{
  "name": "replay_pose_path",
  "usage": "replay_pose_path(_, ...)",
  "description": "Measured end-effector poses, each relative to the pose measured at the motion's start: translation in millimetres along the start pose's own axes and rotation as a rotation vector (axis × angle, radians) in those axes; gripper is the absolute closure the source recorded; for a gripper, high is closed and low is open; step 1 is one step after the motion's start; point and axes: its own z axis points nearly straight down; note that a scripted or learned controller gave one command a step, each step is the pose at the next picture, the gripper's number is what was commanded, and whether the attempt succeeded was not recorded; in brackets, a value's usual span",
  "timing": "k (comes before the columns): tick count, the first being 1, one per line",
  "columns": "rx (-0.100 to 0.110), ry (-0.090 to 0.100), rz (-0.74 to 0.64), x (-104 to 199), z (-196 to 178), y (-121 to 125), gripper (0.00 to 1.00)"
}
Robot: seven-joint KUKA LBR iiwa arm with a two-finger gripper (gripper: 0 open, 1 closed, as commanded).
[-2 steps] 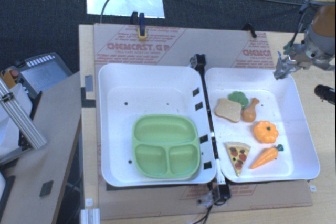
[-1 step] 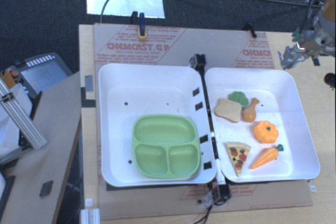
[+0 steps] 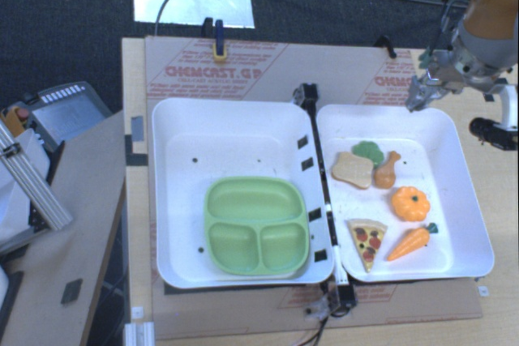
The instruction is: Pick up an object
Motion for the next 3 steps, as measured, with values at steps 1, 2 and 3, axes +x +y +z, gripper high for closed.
replay_pose_path(1, 0.002, 0.001, 0.001, 58.0, 10.3, -16.3, 1.00)
replay_pose_path(2, 0.003, 0.001, 0.000, 109.6, 22.5, -35.0, 1.00)
replay_pose_path(3, 0.003, 0.000, 0.001, 150.9, 25.3, -58.1, 1.00)
